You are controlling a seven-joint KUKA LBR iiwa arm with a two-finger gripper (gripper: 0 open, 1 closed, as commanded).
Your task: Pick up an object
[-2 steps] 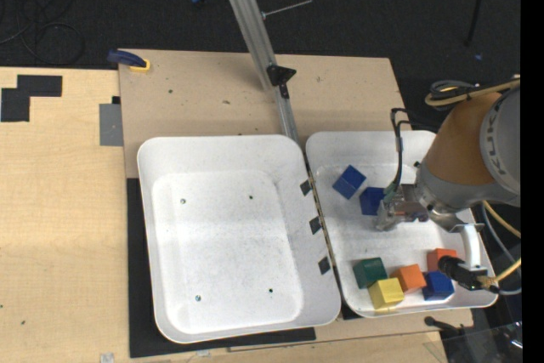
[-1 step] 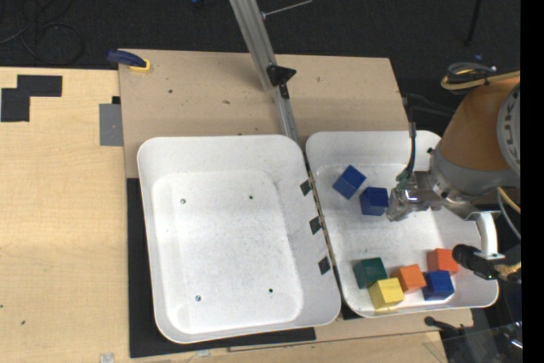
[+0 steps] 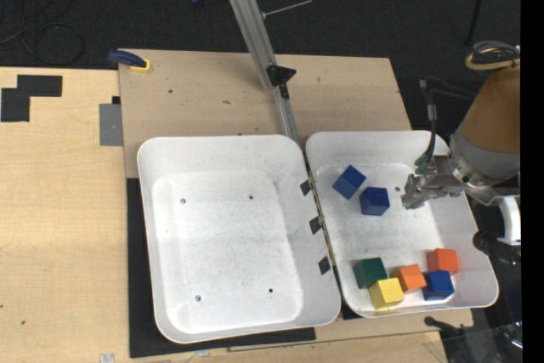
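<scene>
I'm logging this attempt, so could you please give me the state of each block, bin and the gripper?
Gripper: low over the right bin, beside the blue cubes, holding nothing visible.
Two blue cubes: loose, close together.
Green, yellow, orange, red and blue blocks: clustered at the near edge.
Right bin: holds all blocks.
Left bin: upright.

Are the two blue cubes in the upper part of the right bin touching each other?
Cannot tell. In the camera view the upper blue cube and lower blue cube meet corner to corner, no plain gap.
</scene>
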